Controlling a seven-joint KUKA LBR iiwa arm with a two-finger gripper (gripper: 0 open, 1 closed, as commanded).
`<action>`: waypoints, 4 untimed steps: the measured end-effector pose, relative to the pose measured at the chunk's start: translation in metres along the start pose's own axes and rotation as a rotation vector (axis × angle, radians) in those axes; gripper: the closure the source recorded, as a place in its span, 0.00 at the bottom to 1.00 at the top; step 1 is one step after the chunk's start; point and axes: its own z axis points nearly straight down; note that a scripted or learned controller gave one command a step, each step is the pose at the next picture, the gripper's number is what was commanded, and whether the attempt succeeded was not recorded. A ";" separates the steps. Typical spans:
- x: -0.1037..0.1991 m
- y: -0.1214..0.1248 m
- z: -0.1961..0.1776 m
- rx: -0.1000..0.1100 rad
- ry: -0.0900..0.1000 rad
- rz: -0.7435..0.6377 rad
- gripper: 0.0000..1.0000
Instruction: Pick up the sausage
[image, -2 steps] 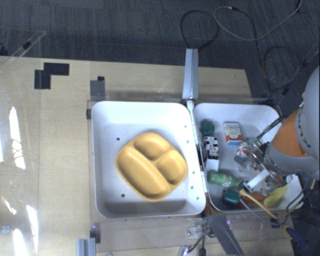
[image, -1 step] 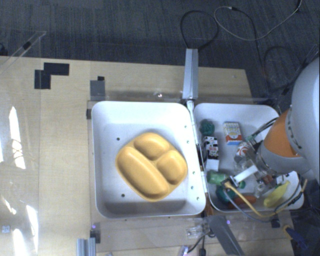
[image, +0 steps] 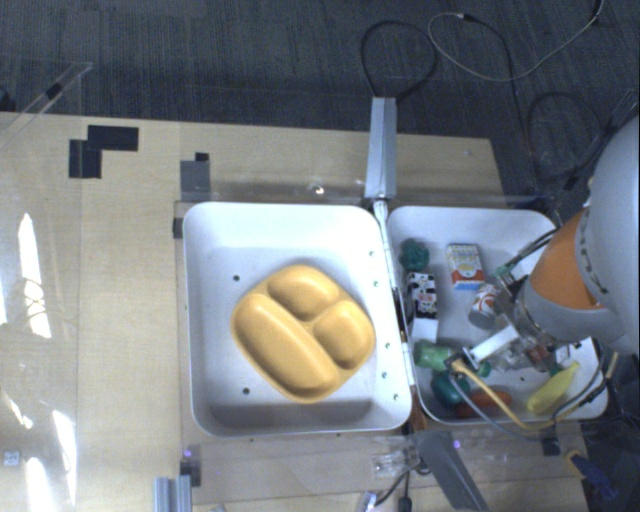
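The tabletop (image: 120, 330) looks like pale, smooth wood. Both bins (image: 215, 330) are glossy white plastic. The yellow tray (image: 303, 330) looks smooth, slightly shiny plastic.

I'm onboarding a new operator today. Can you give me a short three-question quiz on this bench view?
1. True or false: the yellow divided tray lies in the right bin.
2. Which bin is the arm reaching into? A) left B) right
3. What colour is the long item by the right bin's near right corner?

Key:
1. False; it lies in the left bin.
2. B.
3. Yellow.
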 end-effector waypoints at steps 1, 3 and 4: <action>0.000 0.000 0.000 0.000 0.000 0.000 0.00; 0.041 -0.016 0.001 0.005 -0.004 0.234 1.00; 0.041 -0.016 0.001 0.005 -0.004 0.234 0.00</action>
